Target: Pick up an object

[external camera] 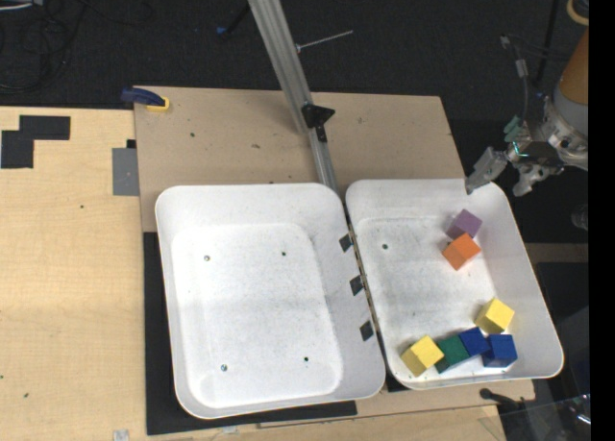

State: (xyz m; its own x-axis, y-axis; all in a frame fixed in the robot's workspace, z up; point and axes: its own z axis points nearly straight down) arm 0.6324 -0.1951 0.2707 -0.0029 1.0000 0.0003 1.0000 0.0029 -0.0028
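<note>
Camera view: gripper (507,172) hung at the right bin's (423,201) far right corner, grip state unclear from here. Purple cube (465,224) sat nearest, just inside that bin below-left of the tool, orange cube (461,252) touching it on the near side.

Just below and left of the gripper (507,172), the right bin's (413,208) far corner rim lies nearest, with a purple cube (465,223) and orange cube (461,252) beyond it. Farther down, yellow, green and blue cubes (461,346) crowd the near wall. Leftward, the bin floor lies open up to the slanted aluminium rail (288,69).
</note>
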